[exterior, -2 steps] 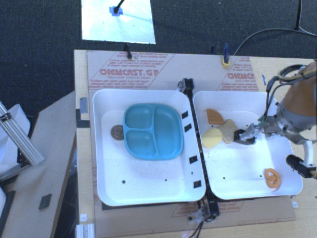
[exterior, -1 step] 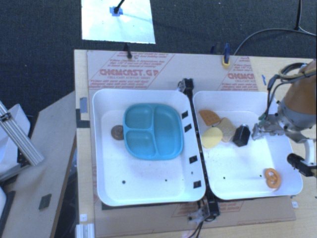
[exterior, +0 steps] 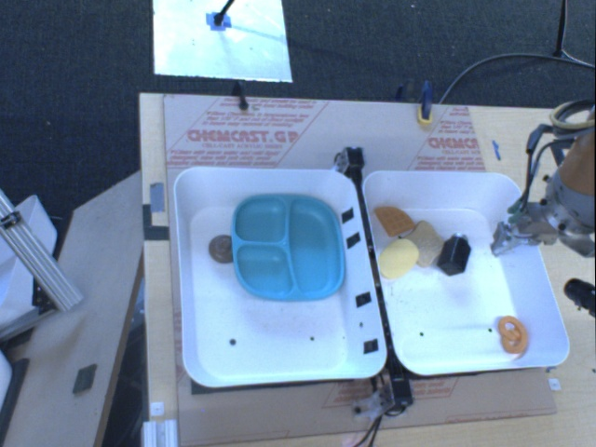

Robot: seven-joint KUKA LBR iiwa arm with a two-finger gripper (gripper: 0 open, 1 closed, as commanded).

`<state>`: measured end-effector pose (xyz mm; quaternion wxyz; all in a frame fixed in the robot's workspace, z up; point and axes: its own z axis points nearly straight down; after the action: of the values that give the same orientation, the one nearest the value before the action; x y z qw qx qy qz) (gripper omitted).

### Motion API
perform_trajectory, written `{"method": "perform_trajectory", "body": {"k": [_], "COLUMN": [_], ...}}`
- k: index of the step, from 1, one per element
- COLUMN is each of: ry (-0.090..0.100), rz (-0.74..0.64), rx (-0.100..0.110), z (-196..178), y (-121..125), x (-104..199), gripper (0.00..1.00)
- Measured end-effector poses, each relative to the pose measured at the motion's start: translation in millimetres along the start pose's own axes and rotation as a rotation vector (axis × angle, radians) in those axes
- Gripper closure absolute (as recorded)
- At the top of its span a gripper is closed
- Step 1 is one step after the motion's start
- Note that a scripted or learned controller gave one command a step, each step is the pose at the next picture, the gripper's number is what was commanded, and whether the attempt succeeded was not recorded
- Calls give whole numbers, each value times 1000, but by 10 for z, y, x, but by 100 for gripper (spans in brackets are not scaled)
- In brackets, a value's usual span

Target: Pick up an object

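The right bin holds an orange wedge, a beige piece, a yellow round object, a small black block and an orange pretzel-shaped ring. My gripper hangs at the right bin's right wall, a little right of the black block and apart from it. Its metal tip points left over the bin's edge. Nothing shows between its fingers.
The left bin holds a blue divided plate and a small brown disc beside it. A black divider strip runs between the bins. Cables trail at the upper right behind my arm.
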<state>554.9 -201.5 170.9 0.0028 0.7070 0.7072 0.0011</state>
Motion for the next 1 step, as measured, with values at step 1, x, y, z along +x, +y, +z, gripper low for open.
{"method": "perform_trajectory", "body": {"k": [1], "ry": [-1], "rz": [-5], "rx": [-4], "z": [-649], "y": [48], "x": [-14], "gripper": [100]}}
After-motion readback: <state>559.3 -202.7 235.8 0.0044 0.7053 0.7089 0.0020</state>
